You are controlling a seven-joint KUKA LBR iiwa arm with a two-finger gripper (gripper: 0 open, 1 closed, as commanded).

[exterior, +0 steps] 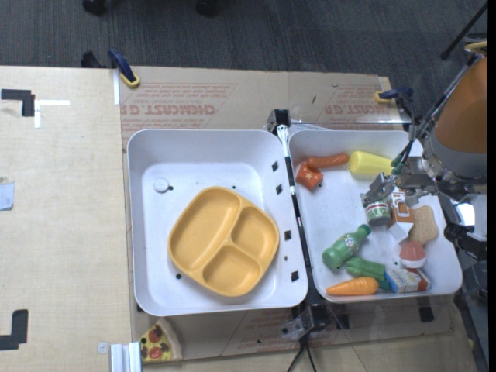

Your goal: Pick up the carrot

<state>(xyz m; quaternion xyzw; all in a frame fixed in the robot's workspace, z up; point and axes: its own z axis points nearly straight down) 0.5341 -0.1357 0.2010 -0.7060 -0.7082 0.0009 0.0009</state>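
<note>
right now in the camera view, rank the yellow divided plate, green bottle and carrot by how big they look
1. yellow divided plate, clearly largest
2. green bottle and carrot: they look alike in size, so no ranking.

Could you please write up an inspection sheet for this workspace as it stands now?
Surface: two white bins side by side on cardboard; left bin, right bin.
Job's things: carrot lies at the right bin's near edge, untouched.
Clutter: yellow divided plate in left bin; green bottle, yellow piece, red-orange pieces, small carton in right bin.
Grippers: gripper over the right bin, above the carrot's spot in the view, apart from it.
Cables: dark cable below the bins.
Surroundings: carpet, chair base, blue clamps.
</note>
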